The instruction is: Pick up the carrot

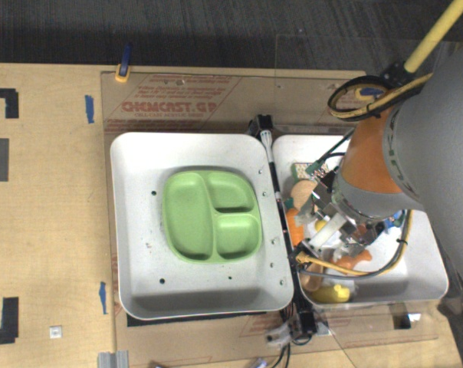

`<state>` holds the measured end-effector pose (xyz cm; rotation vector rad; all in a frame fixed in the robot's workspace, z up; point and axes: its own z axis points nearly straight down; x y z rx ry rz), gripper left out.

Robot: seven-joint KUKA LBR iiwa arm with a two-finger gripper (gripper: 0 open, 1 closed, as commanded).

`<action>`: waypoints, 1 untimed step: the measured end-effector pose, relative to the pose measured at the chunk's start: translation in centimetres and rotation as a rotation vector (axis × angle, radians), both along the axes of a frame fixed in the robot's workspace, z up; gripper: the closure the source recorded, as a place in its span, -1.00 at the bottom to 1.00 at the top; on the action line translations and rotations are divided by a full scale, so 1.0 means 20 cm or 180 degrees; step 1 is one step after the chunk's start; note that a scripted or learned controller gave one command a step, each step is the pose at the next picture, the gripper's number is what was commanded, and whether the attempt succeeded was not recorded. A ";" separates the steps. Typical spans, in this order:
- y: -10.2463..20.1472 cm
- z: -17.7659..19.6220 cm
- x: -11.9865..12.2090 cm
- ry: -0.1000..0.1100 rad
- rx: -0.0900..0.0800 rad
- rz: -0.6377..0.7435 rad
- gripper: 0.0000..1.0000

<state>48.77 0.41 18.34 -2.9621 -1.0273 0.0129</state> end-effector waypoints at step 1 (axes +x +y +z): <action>0.00 0.00 0.00 0.0000 0.0000 0.0000 -1.00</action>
